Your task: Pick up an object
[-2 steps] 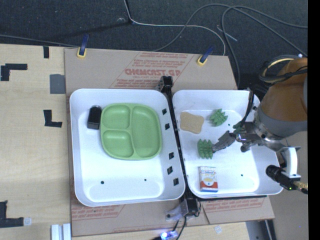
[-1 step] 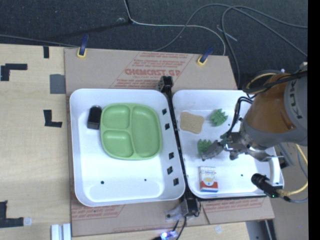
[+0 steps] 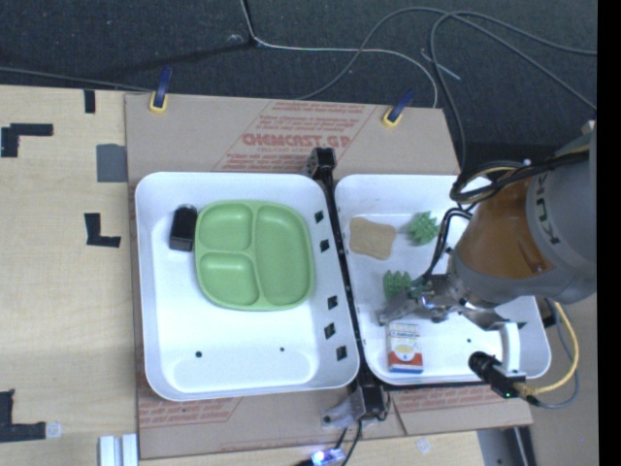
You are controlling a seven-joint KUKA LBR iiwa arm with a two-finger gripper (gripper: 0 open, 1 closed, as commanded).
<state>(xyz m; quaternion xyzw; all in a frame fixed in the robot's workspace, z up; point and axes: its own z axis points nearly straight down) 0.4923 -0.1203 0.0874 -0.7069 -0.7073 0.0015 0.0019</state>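
On the cardboard-covered bench, the right white bin holds a small green toy just beside the metal gripper, whose spread I cannot tell, so centring over it seems wisest.

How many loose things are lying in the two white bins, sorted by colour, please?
Green: 3 (light green divided plastic plate, small dark green leafy piece, second small dark green leafy piece)
Black: 1 (small black block)
Tan: 1 (flat tan squarish piece)
White and red: 1 (small white and red carton)
Total: 6
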